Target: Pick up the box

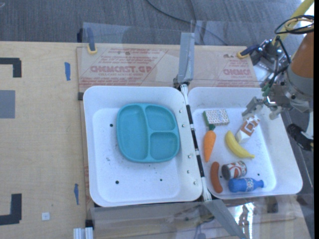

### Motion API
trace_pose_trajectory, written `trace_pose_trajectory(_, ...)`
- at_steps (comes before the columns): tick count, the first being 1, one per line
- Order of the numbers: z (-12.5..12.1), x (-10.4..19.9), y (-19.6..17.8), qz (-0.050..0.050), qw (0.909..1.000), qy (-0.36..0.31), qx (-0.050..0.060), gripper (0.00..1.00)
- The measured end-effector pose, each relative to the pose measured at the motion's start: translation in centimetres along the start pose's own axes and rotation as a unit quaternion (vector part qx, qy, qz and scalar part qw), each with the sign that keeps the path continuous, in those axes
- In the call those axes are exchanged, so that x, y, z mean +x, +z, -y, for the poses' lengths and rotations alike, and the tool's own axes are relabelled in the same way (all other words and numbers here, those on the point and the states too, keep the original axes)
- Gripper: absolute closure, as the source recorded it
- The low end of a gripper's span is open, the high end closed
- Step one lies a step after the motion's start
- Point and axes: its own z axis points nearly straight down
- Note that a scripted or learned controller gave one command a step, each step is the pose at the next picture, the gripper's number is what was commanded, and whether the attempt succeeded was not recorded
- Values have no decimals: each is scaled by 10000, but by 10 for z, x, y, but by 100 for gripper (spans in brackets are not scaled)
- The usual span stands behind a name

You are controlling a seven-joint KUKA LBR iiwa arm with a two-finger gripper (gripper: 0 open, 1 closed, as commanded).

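Note:
A small speckled box (216,116) with a green edge lies flat near the back left of the right bin (284,178). To its right stands a small white and orange carton (248,127), tilted. My gripper (262,109) hangs at the bin's back right, just above and to the right of the carton and well right of the speckled box. Its fingers (251,105) are spread open with nothing between them.
The right bin also holds a carrot (209,143), a banana (236,145), a sausage (215,177), a can (234,170) and a blue bottle (244,184). A teal divided plate (148,132) lies in the left bin (99,148). Cables hang by the arm at the right.

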Motion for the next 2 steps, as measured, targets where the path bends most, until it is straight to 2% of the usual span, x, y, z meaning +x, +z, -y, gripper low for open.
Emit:
trace_pose_trajectory(1,8,7,134,-2,9924,1228,-43,0)
trace_pose_trajectory(2,7,5,125,-7,9922,1242,-47,100)
